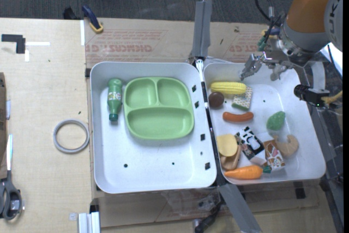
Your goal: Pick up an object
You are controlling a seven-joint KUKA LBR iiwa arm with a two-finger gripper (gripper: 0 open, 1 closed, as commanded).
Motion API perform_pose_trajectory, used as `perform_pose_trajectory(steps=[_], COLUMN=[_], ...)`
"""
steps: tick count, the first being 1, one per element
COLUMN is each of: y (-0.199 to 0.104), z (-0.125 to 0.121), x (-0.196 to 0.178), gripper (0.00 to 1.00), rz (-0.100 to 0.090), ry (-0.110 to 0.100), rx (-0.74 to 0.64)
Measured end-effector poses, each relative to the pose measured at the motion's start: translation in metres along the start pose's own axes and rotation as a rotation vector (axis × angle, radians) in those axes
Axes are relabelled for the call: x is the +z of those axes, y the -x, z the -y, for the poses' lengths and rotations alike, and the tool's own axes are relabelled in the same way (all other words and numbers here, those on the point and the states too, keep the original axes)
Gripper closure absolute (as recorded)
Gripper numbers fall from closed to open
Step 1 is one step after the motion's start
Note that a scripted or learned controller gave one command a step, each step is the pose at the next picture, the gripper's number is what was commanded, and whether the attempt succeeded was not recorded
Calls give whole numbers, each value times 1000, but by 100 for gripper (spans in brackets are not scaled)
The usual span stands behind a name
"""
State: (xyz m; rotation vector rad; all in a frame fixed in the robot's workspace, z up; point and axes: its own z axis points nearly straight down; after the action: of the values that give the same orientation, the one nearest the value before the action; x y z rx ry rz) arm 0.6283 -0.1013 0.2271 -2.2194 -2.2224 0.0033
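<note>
1. The arm [313, 5] comes in from the upper right of the frame — grey, with a broad orange band above the wrist.
2. Its gripper [250, 70] hangs over the upper edge of the right bin [305, 133], just above and to the right of the corn cob [228, 87]. The fingers look spread a little, with nothing between them.
3. The corn cob lies flat near the top left of the right bin — yellow, long, rounded at the ends, lengthwise across the frame.
4. Touching its lower right is a pale speckled sponge-like block [242, 99]; at its lower left sits a small dark brown round thing [216, 99].
5. Below these lies a red-orange sausage [238, 116], and to the right, apart from it, a green leafy lump [276, 120].
6. Toward the bin's lower part: a tan bread-like piece [228, 147], a black-and-white packet [250, 143], a small printed box [274, 157], a beige curved piece [289, 145], and an orange carrot [244, 173] along the bottom wall.
7. The left bin [147, 166] holds a green divided tray [159, 107] with a green bottle [114, 99] just beside its left edge.
8. On the bench at the left of the frame lie a grey ring [71, 135] and scissors [10, 193].
</note>
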Motion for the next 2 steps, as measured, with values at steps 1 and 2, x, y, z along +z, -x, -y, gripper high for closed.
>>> perform_pose_trajectory(steps=[1,2], y=[-6,-8], z=[17,80], x=[101,130], gripper=[0,0], rz=[0,-1], ry=[-1,-1], rx=[-24,-17])
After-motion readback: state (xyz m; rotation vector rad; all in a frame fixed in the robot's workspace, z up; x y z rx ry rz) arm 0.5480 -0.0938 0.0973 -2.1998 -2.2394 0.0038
